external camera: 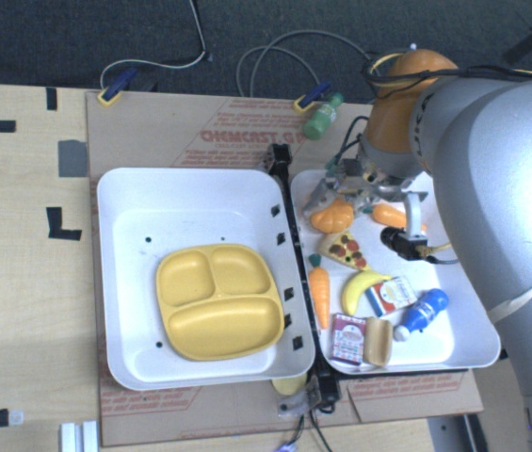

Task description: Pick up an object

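My gripper (352,188) hangs low over the far end of the right bin (473,342), below the orange wrist band. Right beneath it lies an orange rounded toy (331,217), and a smaller orange piece (390,215) sits just to its right. Nothing shows held in the gripper. Nearer the front of this bin lie a pizza slice (344,250), a carrot (319,295), a banana (360,288), a small carton (394,295), a blue bottle (423,311), a maroon packet (348,338) and a bun (378,343).
The left bin (120,205) holds a yellow divided plate (220,301). A green bottle (320,121) lies on the cardboard behind the bins. The arm's grey body (491,177) covers the right bin's right side. Cables loop at the back.
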Controlling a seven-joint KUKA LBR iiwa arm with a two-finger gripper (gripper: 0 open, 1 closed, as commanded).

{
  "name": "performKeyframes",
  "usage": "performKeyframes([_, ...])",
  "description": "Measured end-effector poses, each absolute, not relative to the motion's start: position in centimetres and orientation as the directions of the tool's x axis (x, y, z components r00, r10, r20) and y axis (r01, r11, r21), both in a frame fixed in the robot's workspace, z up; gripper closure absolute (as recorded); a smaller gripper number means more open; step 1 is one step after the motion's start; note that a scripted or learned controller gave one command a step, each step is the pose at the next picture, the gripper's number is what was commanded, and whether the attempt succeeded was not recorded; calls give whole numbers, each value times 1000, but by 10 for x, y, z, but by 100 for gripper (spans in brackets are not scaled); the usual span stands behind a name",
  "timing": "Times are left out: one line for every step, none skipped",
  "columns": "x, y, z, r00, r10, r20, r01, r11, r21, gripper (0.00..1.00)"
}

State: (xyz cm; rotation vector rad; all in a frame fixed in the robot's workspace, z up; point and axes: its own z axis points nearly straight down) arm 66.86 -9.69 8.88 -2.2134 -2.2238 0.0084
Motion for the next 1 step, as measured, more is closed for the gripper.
performKeyframes([643, -39, 187, -7, 1000, 3, 1000, 7, 2, 100])
